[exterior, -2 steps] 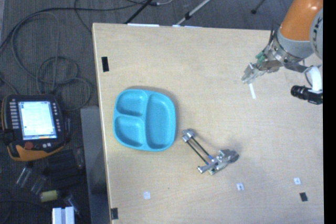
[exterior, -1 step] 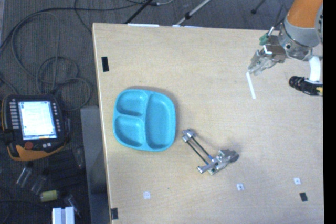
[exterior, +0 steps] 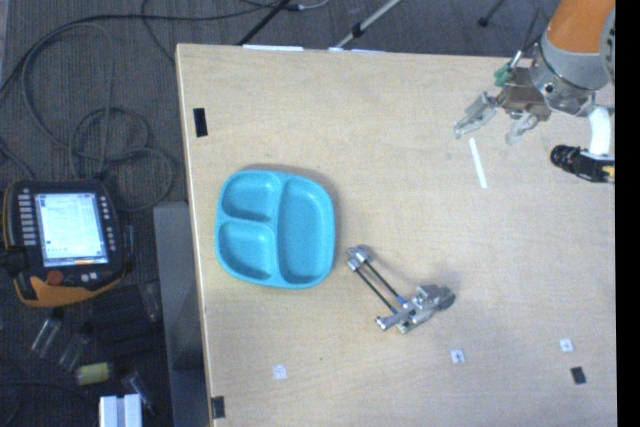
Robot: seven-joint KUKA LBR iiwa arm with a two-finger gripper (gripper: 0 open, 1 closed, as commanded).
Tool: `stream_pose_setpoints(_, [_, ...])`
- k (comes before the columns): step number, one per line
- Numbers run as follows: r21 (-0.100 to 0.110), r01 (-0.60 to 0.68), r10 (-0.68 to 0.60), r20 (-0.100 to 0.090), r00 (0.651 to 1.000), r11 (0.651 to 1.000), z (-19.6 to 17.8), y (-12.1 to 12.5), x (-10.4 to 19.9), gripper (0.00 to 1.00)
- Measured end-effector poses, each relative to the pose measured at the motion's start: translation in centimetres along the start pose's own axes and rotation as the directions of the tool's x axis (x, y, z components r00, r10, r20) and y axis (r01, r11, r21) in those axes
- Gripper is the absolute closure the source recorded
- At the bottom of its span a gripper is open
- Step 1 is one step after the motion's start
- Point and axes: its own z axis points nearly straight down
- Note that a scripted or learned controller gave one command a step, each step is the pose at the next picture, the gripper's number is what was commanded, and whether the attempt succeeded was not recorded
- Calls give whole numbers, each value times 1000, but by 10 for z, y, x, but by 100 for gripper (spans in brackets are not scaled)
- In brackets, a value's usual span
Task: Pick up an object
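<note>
Up at the table's (exterior: 400,115) far right, the gripper (exterior: 495,120) hangs spread and empty; blue plate (exterior: 277,227) and metal tool (exterior: 398,293) lie untouched, nothing lifted.

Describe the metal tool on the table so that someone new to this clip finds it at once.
Start at the blue divided plate on the light wooden table. Just right of its lower corner lies the metal tool, two thin parallel rods running diagonally down to a chunky silver head. It is the only shiny metal item; the white stick nearer the gripper is plain.
</note>
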Motion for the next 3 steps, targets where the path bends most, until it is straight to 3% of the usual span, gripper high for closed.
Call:
stream_pose_setpoints(1, [0,9,-9,-2,1000,1000,-48,-13,12,0])
stream_pose_setpoints(2, [1,13,-13,-1,1000,1000,-104,-31,-2,0])
stream_pose_setpoints(3, [1,-167,167,1,986,986,-162,-34,54,0])
